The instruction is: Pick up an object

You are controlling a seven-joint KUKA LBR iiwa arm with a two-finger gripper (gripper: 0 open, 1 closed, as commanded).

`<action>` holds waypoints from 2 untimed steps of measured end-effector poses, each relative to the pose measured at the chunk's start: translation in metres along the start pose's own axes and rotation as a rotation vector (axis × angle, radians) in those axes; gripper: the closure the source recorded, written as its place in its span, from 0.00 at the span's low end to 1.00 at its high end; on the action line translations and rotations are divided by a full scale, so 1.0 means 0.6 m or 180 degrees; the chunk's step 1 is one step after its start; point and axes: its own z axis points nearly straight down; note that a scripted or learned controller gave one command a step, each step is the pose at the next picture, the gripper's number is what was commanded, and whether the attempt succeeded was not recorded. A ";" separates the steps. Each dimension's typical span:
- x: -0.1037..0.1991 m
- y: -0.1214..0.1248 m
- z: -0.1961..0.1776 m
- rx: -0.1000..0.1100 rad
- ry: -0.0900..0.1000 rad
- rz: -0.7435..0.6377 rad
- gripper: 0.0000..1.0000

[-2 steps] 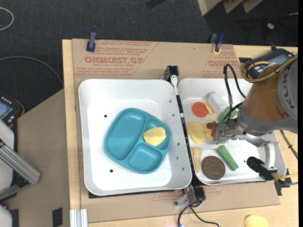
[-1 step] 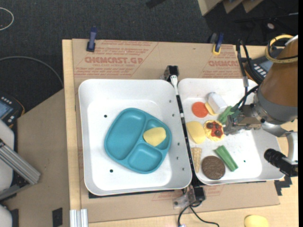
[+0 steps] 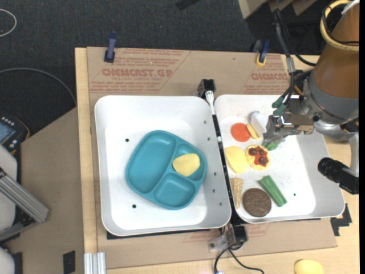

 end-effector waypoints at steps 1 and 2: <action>0.014 -0.005 0.069 0.0059 -0.0004 0.0024 1.00; 0.068 -0.001 -0.029 0.0018 -0.0002 0.0010 1.00</action>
